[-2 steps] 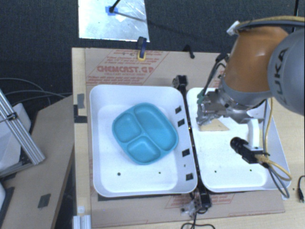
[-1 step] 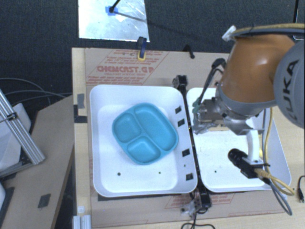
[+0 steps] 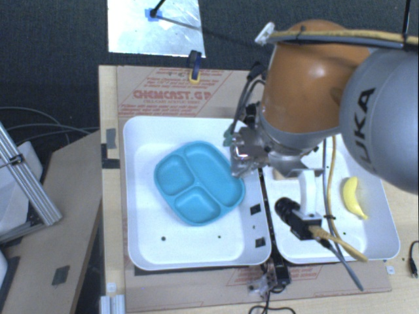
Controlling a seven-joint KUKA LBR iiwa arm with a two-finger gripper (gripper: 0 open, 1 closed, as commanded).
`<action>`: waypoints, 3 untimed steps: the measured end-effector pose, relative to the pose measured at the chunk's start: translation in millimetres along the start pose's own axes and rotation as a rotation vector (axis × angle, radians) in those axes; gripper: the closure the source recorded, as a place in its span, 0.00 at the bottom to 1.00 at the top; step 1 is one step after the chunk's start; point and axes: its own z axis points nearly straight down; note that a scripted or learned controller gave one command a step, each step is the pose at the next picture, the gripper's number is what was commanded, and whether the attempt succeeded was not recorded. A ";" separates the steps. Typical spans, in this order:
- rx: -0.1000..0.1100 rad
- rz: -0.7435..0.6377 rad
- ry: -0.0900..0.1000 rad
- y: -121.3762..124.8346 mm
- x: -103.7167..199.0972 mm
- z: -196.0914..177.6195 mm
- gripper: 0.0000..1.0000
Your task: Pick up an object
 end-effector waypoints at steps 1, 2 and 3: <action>-0.010 0.002 0.003 2.3 49.4 -112.7 1.00; -0.004 0.013 -0.001 1.2 9.6 -165.7 1.00; 0.012 0.006 -0.006 4.9 46.1 -53.9 1.00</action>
